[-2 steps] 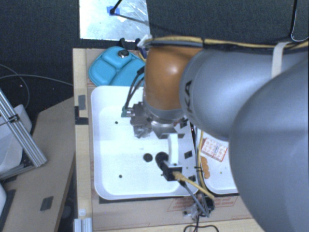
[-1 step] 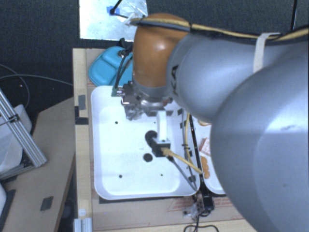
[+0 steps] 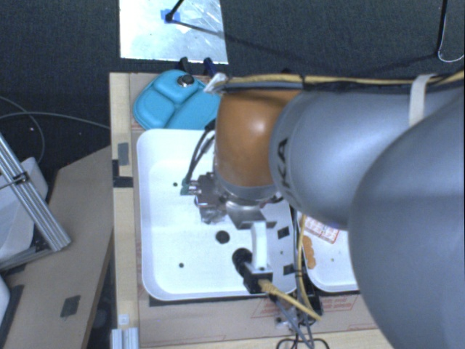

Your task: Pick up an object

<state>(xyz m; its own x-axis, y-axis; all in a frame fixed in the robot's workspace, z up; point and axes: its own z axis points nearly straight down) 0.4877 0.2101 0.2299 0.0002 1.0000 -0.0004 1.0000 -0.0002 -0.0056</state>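
Grey arm looms over the left bin, its wrist dropped low for a pick.

Nearest the lens and largest in view, the arm sweeps in from the right. Its orange band sits above the wrist, which points down into the left bin, apparently to put the gripper close to the bin floor. The wrist housing screens the claw, so it cannot be told whether it is released, clenched or grasping anything. The right bin lies mostly under the arm. A blue moulded object rests at the far edge of the left bin, well apart from the gripper. A printed packet lies in the right bin beside the arm. A small dark disc, the likeliest target, lies on the left bin's floor just near of the gripper.
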